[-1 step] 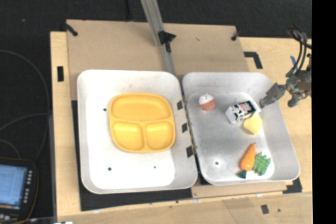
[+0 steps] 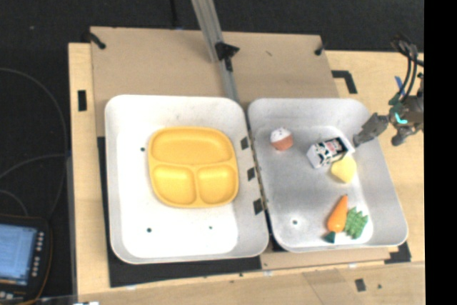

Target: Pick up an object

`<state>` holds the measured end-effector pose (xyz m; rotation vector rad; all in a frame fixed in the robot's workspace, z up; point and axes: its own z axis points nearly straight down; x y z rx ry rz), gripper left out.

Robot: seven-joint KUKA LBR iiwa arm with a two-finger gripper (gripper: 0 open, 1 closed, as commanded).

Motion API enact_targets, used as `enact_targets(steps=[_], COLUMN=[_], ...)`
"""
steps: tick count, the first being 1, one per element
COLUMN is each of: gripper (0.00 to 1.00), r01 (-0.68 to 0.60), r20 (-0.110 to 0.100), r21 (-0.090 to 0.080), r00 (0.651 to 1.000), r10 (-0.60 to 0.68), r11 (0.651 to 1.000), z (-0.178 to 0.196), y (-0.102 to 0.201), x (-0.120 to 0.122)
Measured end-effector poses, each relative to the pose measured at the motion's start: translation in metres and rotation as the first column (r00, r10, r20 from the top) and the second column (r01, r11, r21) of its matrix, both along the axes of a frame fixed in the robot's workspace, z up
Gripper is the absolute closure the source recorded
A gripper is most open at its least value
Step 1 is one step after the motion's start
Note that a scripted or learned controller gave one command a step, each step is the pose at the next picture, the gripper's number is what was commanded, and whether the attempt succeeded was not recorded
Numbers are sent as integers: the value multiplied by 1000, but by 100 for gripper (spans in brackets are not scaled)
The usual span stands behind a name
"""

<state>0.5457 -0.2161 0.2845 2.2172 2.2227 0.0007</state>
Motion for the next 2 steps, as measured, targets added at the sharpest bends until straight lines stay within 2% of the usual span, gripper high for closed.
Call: enact_targets(steps=[1,2], gripper=[0,0], r01=[2,8], r20=[-4,1], r21=[0,0], r00=[1000,1000], r10=[-2,-8], r11=[1000,1000], z=[-52,-112], y=[4,3], x=[-9,-8])
